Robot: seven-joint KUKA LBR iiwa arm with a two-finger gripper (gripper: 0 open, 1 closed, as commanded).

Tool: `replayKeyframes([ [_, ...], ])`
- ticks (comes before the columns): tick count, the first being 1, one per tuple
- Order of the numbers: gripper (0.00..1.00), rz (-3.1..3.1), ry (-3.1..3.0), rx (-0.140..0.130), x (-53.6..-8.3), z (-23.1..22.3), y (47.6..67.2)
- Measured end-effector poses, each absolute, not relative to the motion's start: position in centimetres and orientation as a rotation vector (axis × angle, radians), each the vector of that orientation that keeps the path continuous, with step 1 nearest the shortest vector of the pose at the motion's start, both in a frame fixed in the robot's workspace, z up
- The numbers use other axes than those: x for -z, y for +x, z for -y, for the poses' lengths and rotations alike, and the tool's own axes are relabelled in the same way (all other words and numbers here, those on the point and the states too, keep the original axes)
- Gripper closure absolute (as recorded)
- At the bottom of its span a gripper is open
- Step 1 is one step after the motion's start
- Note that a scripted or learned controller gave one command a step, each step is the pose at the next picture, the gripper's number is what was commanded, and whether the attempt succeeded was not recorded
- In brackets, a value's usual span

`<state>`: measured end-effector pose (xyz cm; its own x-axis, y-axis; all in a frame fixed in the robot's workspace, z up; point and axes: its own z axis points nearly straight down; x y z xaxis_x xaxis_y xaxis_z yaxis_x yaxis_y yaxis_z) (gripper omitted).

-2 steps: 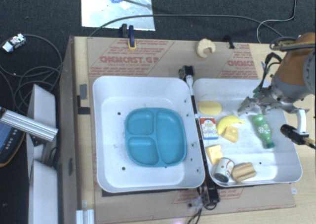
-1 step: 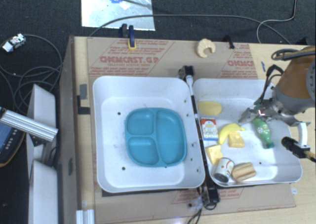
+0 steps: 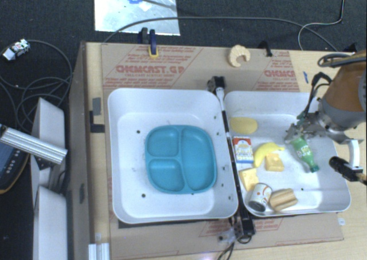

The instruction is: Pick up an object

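Jaws [image 3: 296,134] over green bottle [image 3: 304,153] in right bin [image 3: 342,196].

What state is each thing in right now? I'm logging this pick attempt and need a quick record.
Gripper: low in the right bin, at the top of the green bottle; grasp unclear.
Green bottle: lying on its side.
Banana: lying flat, beside the yellow block.
Yellow block: resting on the bin floor.
Small carton: lying flat by the divider.
Can: tipped on its side.
Bread roll: lying flat.
Blue tray: right way up in the left bin.
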<state>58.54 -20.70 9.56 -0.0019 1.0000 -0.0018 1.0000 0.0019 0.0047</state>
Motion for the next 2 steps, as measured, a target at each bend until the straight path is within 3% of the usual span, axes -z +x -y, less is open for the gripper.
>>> replayKeyframes([
  [1, 1.00, -2.221, 2.220, -0.001, -8.4, 19.5, 55.1],
  [2, 1.00, -2.225, 2.216, -0.004, -18.5, 6.6, 54.8],
])
